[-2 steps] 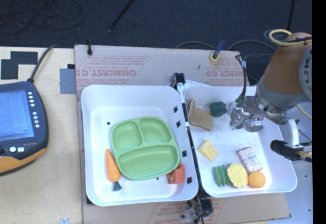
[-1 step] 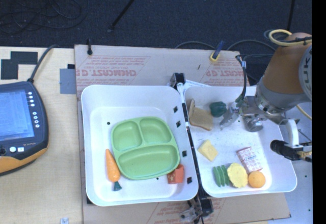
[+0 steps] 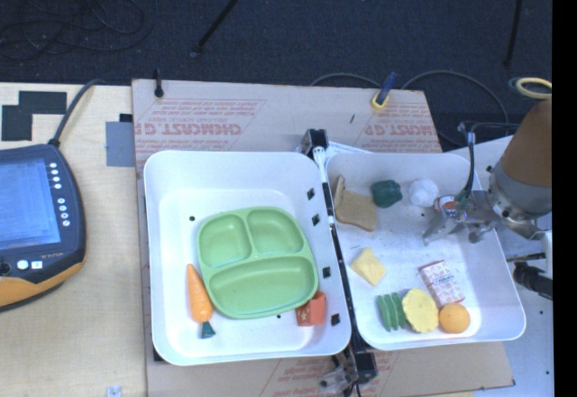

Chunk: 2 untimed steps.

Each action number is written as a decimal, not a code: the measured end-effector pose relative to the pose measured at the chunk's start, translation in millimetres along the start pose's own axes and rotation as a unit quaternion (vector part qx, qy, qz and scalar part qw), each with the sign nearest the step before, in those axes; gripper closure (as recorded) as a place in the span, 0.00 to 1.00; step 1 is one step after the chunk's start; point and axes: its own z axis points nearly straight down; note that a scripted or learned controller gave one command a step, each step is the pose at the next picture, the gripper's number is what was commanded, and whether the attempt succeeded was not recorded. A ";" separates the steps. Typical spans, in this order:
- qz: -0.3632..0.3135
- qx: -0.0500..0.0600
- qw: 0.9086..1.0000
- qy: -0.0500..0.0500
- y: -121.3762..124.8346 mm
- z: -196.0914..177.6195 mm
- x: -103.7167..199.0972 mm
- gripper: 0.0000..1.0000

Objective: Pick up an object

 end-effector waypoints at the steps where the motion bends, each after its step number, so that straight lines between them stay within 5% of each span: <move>1: -0.005 -0.005 1.000 0.001 55.9 -23.7 44.2 0.00; 2: -0.002 -0.002 1.000 0.001 36.8 9.1 7.1 0.00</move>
